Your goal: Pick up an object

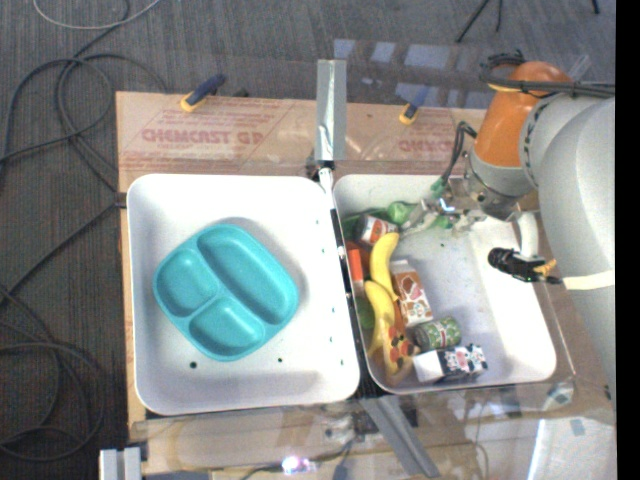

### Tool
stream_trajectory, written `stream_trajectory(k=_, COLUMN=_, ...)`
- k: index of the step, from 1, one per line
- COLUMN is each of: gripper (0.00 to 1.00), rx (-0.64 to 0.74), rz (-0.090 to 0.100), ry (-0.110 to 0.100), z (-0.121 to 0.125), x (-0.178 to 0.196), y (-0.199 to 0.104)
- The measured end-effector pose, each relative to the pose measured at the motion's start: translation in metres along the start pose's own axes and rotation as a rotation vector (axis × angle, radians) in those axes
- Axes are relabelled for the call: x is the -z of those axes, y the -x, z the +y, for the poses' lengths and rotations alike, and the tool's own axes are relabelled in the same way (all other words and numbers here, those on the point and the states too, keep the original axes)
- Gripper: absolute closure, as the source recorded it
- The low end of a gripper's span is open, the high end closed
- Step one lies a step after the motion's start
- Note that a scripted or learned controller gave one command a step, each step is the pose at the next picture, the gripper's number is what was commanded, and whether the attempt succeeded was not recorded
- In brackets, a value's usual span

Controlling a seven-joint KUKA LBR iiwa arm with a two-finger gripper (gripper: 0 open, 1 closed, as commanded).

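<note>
The right bin [515, 313] holds a pile of items along its left side: two yellow bananas [381, 268], a small brown-and-white carton [411, 296], a dark green can [437, 332], a black-and-white box [452, 362] and a red item [372, 229]. A green object [401, 211] lies at the bin's back left. My gripper [443, 210] is low over the back of the right bin, just right of the green object, below the orange wrist band [510, 128]. Nothing can be seen in its grasp.
The left bin [160, 368] holds a teal divided plate [227, 289]. A grey upright post [326, 118] stands behind the gap between the bins. The arm's grey body [585, 198] covers the right bin's right edge. Cables lie on the floor to the left.
</note>
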State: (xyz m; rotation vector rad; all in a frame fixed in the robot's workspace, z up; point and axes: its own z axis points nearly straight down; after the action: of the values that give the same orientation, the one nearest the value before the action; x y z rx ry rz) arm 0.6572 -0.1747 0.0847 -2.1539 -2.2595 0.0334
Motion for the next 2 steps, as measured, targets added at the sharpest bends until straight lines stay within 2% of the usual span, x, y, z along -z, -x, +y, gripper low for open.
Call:
stream_trajectory(k=1, gripper=0.0, rx=-0.282, rz=-0.011, ry=0.002, z=-0.004, x=0.001, y=-0.056)
stream_trajectory(k=2, gripper=0.0, rx=-0.24, rz=-0.002, ry=0.037, z=-0.045, x=0.003, y=-0.064)
